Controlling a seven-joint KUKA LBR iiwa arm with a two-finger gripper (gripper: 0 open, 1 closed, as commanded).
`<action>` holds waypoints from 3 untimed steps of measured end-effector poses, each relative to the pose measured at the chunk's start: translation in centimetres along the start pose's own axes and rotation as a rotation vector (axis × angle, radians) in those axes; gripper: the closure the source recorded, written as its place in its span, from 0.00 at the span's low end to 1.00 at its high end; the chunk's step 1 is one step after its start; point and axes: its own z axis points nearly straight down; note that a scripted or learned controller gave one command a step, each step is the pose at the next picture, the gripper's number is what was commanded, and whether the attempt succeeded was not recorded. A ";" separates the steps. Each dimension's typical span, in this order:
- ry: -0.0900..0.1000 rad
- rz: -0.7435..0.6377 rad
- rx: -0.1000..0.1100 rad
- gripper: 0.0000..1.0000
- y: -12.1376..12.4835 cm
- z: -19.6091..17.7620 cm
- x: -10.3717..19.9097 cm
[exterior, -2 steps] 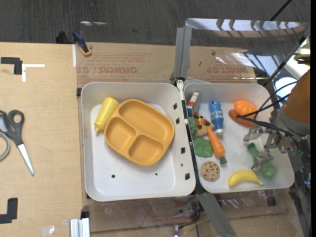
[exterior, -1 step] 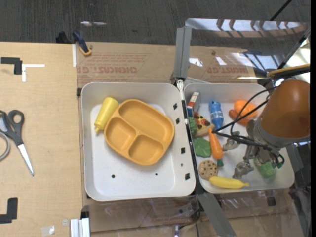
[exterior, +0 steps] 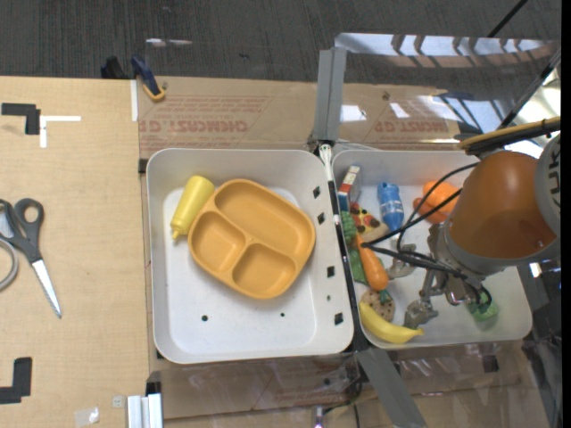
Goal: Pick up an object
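My gripper (exterior: 426, 300) hangs low in the right bin (exterior: 464, 335), under the arm's orange band (exterior: 500, 208). It sits just right of a yellow banana (exterior: 388, 329) and a speckled cookie (exterior: 380, 307). A carrot (exterior: 375, 271) lies a little up and left of it. Farther back are a blue bottle (exterior: 390, 205) and an orange fruit (exterior: 434, 199), partly hidden by the arm. A small green item (exterior: 484, 311) lies to the gripper's right. Cables cross in front of the wrist and blur its outline.
The left bin (exterior: 232, 348) holds a yellow divided plate (exterior: 252, 237) and a yellow bottle (exterior: 190, 205) against its upper-left side. Scissors (exterior: 31, 248) lie on the bench far left. A metal divider (exterior: 337, 239) separates the bins.
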 end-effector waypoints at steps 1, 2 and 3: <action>0.001 0.103 0.000 0.00 -4.9 -6.8 -6.5; 0.000 0.123 0.000 0.00 -4.5 0.0 -11.0; 0.001 0.240 0.000 0.00 -0.3 0.0 -12.2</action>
